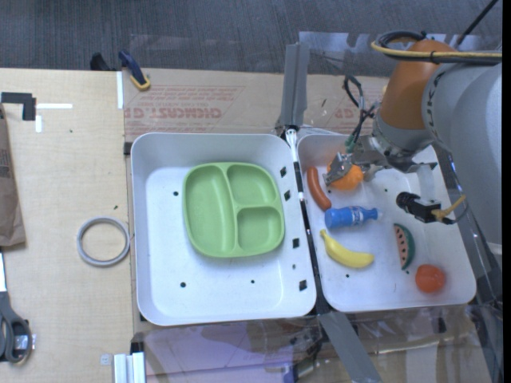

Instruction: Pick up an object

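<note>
The right bin (447,294) holds several toy foods. An orange fruit (350,180) lies near its back left, and my gripper (343,164) sits right on top of it, reaching in from the right. A red sausage (318,188) lies just left of the orange. In front of them are a blue bottle (350,216) and a yellow banana (347,250). A watermelon slice (403,246) and a red tomato (430,278) lie toward the front right.
A green divided plate (235,208) lies in the left bin (160,294). On the bench to the left are a grey tape ring (104,240), scissors (12,337) and a blue clamp (134,69). The bins' shared wall (303,230) runs close to the sausage.
</note>
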You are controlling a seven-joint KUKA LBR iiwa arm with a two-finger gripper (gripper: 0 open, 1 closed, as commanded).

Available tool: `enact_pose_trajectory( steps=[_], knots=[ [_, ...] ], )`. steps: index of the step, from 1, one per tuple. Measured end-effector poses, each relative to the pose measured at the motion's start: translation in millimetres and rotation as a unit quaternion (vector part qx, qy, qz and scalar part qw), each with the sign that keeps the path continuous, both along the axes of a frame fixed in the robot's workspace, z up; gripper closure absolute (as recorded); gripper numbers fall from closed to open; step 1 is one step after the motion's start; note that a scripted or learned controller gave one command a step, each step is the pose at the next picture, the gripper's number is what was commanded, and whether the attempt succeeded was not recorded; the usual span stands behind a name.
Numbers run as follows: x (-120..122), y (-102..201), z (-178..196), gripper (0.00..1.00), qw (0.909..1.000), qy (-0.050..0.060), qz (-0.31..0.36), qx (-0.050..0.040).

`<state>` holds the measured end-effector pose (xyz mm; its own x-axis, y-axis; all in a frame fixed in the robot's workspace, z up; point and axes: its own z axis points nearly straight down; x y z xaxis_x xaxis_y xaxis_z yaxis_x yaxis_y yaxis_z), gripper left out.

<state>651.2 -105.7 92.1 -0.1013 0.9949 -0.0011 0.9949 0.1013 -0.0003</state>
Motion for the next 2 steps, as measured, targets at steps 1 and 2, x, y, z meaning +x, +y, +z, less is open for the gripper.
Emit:
enact_pose_trajectory(
  steps=[1, 2],
  knots=[
    [0, -1, 9, 1.0, 1.0, 0.001, 0.001, -0.0008],
    [8, 66, 99, 1.0, 0.9901, 0.0, 0.14, 0.0]
  ],
)
